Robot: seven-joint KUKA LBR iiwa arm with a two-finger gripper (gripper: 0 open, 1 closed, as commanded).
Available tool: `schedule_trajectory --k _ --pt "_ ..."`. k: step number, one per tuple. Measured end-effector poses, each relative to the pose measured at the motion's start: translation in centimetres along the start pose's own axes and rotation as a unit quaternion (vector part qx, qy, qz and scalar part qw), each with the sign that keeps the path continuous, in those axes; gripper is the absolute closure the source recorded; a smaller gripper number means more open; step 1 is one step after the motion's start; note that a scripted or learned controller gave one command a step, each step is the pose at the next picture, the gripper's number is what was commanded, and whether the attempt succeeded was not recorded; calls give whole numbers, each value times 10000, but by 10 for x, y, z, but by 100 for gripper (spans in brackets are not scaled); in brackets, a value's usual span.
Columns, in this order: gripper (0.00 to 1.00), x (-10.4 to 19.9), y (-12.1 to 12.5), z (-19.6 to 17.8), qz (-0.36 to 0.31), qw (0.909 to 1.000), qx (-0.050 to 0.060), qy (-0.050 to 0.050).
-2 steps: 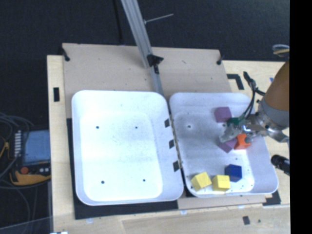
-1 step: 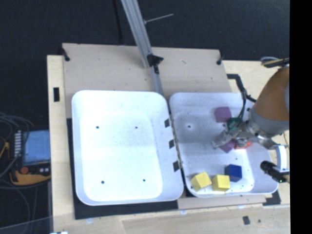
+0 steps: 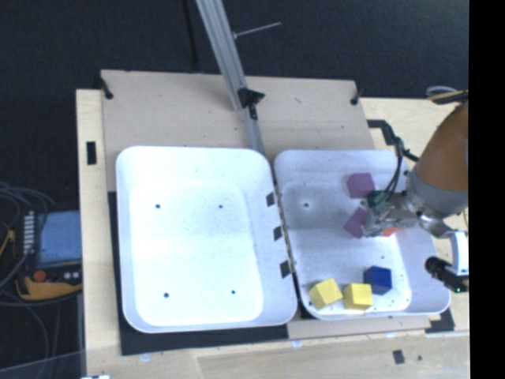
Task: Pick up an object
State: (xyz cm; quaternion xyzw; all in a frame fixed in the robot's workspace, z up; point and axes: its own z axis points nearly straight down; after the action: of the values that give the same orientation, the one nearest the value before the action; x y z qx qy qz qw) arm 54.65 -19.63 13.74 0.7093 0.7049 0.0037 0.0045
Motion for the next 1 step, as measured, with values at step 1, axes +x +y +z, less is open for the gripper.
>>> schedule_trajectory --k 1 --pt "100 -6 -3 -63 -22 10000 18 -14"
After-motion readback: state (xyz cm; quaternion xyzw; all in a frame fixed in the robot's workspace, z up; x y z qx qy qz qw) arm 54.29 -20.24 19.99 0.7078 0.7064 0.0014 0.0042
